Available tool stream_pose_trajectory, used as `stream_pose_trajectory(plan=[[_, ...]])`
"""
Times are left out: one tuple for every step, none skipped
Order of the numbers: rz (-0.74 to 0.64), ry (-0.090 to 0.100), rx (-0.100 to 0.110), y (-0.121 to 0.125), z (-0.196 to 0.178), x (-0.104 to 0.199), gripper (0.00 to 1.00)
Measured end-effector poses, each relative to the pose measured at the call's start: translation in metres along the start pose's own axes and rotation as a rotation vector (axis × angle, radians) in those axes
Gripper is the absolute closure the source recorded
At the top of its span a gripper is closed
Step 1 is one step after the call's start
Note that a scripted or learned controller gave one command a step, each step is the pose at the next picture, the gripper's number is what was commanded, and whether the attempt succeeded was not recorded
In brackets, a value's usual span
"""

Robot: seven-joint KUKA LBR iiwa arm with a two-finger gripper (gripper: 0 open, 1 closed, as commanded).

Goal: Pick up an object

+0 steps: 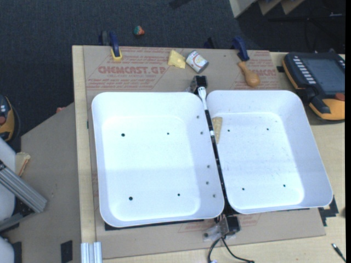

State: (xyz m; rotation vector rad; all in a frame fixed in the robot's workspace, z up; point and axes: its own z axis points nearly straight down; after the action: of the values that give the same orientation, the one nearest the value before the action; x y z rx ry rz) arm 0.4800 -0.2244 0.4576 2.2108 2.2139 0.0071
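A tan piece (217, 128) lies against the right bin's (307, 141) left wall.

- Two shallow white plastic bins: the left bin (109, 147) at 9 o'clock, the right bin (307, 147) at 3 o'clock.
- One small tan flat piece (217, 128) in the right bin.
- One yellow wedge-shaped block (176, 59) at 12 o'clock on the worktop (82, 81).
- One small white-and-brown box (197, 61).
- One wooden-handled tool (248, 74).
- Two blue clamps, the left clamp (114, 44) and the right clamp (239, 47), at the far edge.
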Motion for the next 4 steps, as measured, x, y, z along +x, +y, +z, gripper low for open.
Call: stream_pose_trajectory(plan=[[0.002, 0.012, 0.027, -0.004, 0.158, 0.003, 1.0], [-0.008, 0.012, 0.02, -0.003, 0.21, 0.1, 1.0], [0.007, -0.002, 0.001, -0.002, 0.126, 0.033, 1.0], [0.004, -0.001, 0.001, -0.001, 0.056, -0.002, 1.0]])
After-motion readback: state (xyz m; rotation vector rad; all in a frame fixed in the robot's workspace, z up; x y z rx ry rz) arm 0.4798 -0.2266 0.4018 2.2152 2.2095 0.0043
